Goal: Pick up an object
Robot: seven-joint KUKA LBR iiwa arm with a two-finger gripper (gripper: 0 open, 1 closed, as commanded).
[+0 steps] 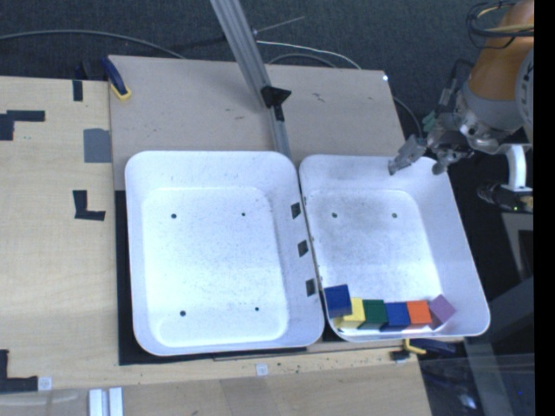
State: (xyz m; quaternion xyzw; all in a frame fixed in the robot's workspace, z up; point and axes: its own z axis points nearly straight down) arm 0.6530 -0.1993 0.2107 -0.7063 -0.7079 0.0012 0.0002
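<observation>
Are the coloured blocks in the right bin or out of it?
In. The row of small coloured blocks lies inside the right shallow white bin, along its near wall.

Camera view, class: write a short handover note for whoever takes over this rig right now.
Gripper: open, holding nothing, above the far right rim of the right bin.
Objects: a row of blocks along the right bin's near edge: blue block, yellow block, green block, a second blue block, orange block, purple block.
Done: nothing picked yet.
Left: move down to the row, close on one block, lift it.
</observation>
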